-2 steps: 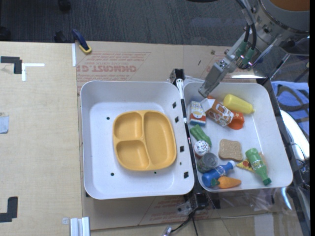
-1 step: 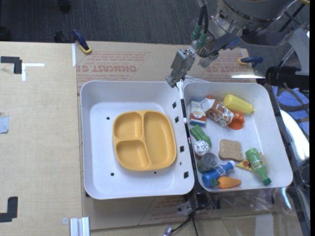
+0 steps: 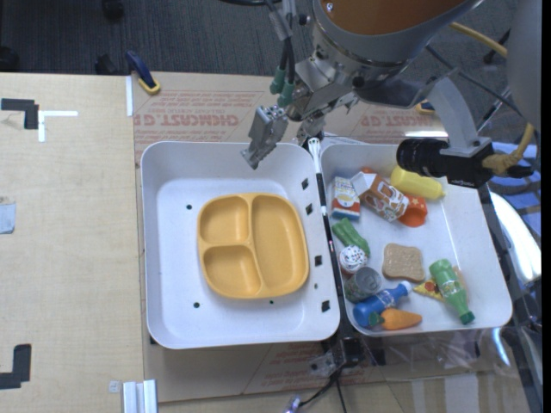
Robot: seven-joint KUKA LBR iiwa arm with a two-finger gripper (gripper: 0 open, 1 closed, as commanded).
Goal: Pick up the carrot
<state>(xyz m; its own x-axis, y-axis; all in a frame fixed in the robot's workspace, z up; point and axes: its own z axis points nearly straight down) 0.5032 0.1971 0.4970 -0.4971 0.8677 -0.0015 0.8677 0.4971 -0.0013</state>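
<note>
The carrot (image 3: 401,319), small and orange, lies at the front edge of the right bin (image 3: 491,256), just in front of a blue bottle (image 3: 380,302). My gripper (image 3: 285,143) hangs over the back rim of the left bin (image 3: 164,256), close to the wall between the two bins. It is open, with nothing between its fingers. It is far behind the carrot and to its left.
A yellow divided plate (image 3: 254,246) lies in the left bin. The right bin is crowded: a yellow banana (image 3: 418,183), a juice carton (image 3: 346,198), a slice of toast (image 3: 403,262), a green bottle (image 3: 452,289), a grey can (image 3: 368,280), a green vegetable (image 3: 350,235).
</note>
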